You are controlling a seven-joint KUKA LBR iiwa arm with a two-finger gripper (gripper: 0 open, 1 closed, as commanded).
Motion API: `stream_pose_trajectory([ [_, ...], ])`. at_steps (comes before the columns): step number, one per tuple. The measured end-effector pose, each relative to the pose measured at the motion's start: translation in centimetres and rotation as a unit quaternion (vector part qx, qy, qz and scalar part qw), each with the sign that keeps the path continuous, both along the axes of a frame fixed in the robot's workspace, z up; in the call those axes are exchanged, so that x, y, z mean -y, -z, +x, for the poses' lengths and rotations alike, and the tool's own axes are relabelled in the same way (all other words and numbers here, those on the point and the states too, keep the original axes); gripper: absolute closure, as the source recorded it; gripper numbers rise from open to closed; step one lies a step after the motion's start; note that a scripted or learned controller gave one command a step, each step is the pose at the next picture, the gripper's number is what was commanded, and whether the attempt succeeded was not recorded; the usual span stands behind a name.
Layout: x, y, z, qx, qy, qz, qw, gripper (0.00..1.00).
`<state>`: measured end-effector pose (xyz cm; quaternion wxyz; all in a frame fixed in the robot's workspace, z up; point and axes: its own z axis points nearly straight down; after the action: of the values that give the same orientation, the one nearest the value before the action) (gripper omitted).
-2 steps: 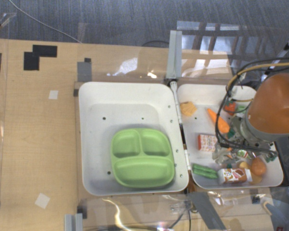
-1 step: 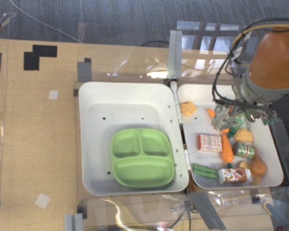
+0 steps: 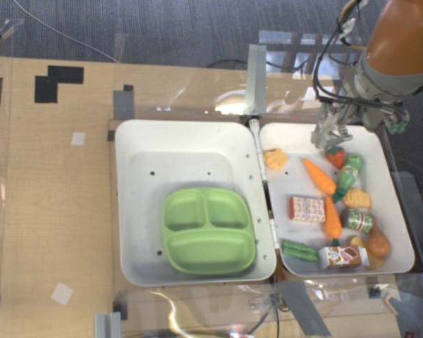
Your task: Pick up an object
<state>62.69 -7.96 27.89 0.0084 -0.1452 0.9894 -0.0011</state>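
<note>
Two orange carrots (image 3: 319,177) among toy food, right bin (image 3: 402,210), fingers (image 3: 329,138) above, state unclear

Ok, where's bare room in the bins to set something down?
Left bin: bare floor behind and left of the green tray. Right bin: a bare patch between the yellow piece and the end effector. Crowded along its right side and front, from the carrot to the bottle.

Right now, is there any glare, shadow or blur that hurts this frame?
Camera view: bright glare on the clear panel above the left bin; soft shadow beside the green plate; the gripper looks slightly blurred; toys in the right bin stay sharp.
</note>
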Motion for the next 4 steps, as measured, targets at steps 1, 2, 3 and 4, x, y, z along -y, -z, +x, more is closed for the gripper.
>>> stream_pose_trajectory([
  [1,-0.1,-1.2,0.1,0.004,0.000,0.0008,1.0000,1.00],
  [2,-0.2,-2.5,0.4,0.010,0.000,0.0013,1.0000,1.00],
  [3,-0.3,-3.8,0.6,0.015,-0.001,0.0017,0.9999,1.00],
  [4,2.3,-2.2,4.4,-0.003,-0.061,-0.0005,0.9981,1.00],
])
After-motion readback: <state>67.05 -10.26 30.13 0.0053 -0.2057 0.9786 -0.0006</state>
